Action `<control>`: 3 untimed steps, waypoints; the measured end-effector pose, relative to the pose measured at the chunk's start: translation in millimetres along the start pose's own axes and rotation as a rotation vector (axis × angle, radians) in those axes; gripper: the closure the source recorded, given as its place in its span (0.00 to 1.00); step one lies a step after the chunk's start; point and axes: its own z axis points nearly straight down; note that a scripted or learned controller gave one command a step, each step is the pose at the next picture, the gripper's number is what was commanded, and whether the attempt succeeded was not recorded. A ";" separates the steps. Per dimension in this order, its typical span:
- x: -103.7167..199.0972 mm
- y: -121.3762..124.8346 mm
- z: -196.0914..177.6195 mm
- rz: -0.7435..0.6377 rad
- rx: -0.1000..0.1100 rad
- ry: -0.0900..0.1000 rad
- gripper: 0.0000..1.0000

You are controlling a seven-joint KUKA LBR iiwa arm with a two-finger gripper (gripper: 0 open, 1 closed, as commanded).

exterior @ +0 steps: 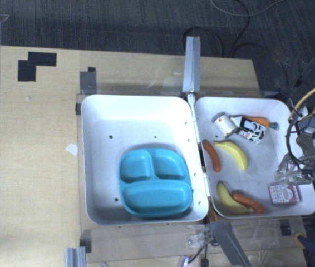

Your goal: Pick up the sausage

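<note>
From my seat I see the sausage (211, 155) lying loose against the right bin's (269, 103) left wall at about nine o'clock, awkward to straddle, while the jaws (295, 171) hover at three o'clock, their opening impossible to tell.

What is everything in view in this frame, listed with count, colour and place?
Bins: 2, white, side by side on the bench; left bin, right bin.
Divided tray: 1, blue, in the left bin, toward the near side.
Sausages: 2, red-brown, right bin; one by the left wall, one at the near edge, lying against a banana.
Bananas: 2, yellow, right bin; one mid-bin, one near edge.
Carrot: 1, orange, far side of right bin.
Small carton: 1, black and white, beside the carrot.
Pink packet: 1, near right corner.
Gripper: 1, above the right bin's right edge, over the packet.
</note>
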 end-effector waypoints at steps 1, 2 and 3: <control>-20.9 -13.1 -15.0 -0.381 -0.001 -0.001 1.00; 0.2 0.4 -0.1 -0.757 -0.002 -0.001 1.00; 0.1 0.4 -0.1 -0.757 -0.002 -0.001 0.00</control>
